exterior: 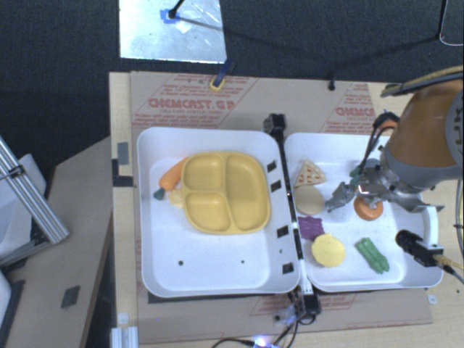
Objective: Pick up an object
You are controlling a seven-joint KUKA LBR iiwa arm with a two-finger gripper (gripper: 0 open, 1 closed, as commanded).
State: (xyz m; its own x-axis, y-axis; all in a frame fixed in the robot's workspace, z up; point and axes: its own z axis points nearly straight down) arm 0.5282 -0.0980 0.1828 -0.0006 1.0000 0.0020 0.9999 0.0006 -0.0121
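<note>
My gripper [336, 199] hangs over the middle of the right bin [341, 145], pointing left, open with nothing between its fingers. Just left of it lies a beige round piece [309, 200]. An orange-red round toy [368, 209] sits right behind it, partly under the wrist. A pizza-slice toy [309, 173] lies at the back left of this bin. Along the front lie a purple piece [310, 228], a yellow round piece [328, 251] and a green vegetable [372, 255].
The left bin [156, 267] holds a yellow divided plate [221, 192] with an orange carrot [171, 175] at its left edge. A black divider [288, 201] runs between the bins. The arm covers the right bin's far right side.
</note>
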